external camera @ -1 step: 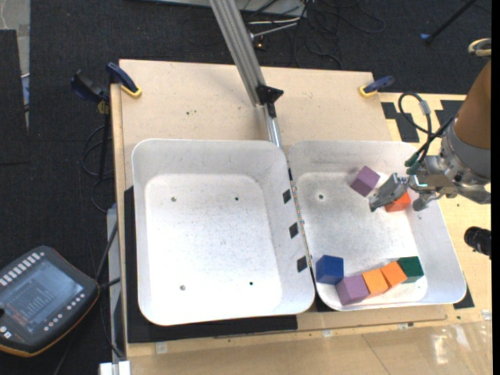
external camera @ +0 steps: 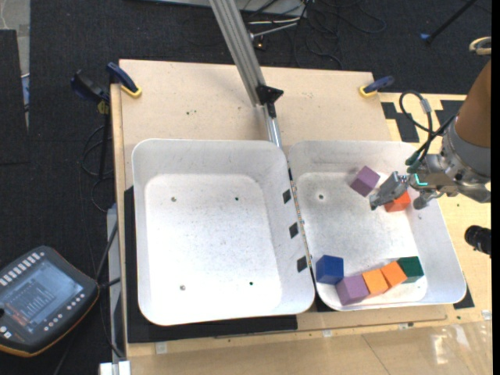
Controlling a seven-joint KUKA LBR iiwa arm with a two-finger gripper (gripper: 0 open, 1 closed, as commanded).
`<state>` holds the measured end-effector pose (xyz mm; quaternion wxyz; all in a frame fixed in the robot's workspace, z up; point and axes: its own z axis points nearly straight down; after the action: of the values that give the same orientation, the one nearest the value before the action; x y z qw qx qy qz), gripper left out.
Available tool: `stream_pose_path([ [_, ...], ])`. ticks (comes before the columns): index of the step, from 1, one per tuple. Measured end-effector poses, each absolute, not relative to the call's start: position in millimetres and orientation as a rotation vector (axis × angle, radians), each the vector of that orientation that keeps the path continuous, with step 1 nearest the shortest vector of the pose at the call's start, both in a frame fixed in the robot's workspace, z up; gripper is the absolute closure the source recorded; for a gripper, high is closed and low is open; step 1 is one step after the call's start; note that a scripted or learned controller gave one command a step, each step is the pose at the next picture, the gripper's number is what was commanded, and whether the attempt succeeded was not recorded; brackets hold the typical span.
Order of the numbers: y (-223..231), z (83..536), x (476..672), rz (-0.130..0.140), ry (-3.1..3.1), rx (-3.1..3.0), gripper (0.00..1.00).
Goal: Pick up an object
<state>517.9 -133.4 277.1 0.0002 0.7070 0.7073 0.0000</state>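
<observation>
The red-orange block (external camera: 400, 201) lies in the right bin (external camera: 328, 166), just below and right of a lone purple block (external camera: 364, 181), with the end effector (external camera: 402, 196) down over it, one finger on each side, apart. Along that bin's near wall sit blue (external camera: 330, 269), purple (external camera: 352, 288), orange (external camera: 376, 279) and green (external camera: 409, 269) blocks in a row.

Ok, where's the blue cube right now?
In the camera view, the blue cube sits in the right bin, at its near-left corner, just left of the purple cube that starts the row along the front edge.
</observation>
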Motion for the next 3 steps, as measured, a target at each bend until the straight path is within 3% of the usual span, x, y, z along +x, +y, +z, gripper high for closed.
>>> stream_pose_path([
  [1, -143.5, 222.5, 515.7, -0.006, 2.222, 2.227, 0.0],
  [3, -139.3, 124.5, 532.3, 0.0, 2.22, 2.223, 0.0],
])
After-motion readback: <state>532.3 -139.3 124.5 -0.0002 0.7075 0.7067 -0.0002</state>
